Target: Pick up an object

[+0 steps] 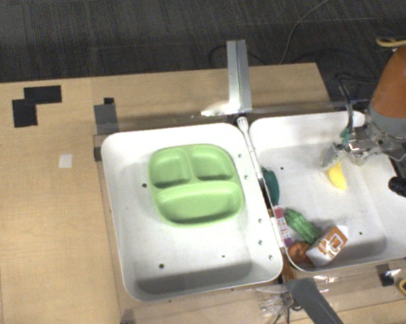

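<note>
Hand (340, 154) in right bin (388, 237), just above yellow object (335, 176), finger state unclear; green tray (194, 183) in left bin (134, 225); clutter at near-left corner

Both bins (127, 203) are seen to be of smooth white plastic with a faint sheen. At 9 o'clock in the left one, a green divided tray (193, 183) is shown in matt plastic. The bench (43, 236) is finished as pale wood, smooth and dull. A brushed metal post (238, 72) is set at 12 o'clock. The floor (170, 15) is covered in dark, rough carpet. The gripper (348, 148) is made of shiny metal.
</note>
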Controlling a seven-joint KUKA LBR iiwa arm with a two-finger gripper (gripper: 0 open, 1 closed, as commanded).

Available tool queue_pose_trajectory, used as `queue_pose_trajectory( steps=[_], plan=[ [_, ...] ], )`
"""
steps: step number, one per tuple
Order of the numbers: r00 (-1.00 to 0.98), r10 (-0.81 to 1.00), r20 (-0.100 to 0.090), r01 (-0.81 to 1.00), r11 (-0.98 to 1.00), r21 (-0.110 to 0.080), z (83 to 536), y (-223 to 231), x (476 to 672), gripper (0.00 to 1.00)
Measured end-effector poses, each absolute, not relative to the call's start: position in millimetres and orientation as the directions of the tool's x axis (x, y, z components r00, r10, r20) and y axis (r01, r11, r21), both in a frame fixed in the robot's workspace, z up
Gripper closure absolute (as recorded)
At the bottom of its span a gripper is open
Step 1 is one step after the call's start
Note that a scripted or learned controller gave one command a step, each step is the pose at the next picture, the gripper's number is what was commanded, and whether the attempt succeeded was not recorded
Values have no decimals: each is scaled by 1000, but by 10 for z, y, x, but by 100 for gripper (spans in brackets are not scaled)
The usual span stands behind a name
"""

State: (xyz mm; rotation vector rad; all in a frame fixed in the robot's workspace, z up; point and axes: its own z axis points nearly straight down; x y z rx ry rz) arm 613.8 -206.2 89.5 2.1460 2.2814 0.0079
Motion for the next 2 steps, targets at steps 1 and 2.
queue_pose_trajectory(
  steps=[1, 2],
  plan=[
    [-63, 998, -4, 998, 63, 19, 1028, -2045, 6171, 100],
    [-130, 992, -3, 992, 130, 8, 2261, -1700, 6156, 100]
  ],
)
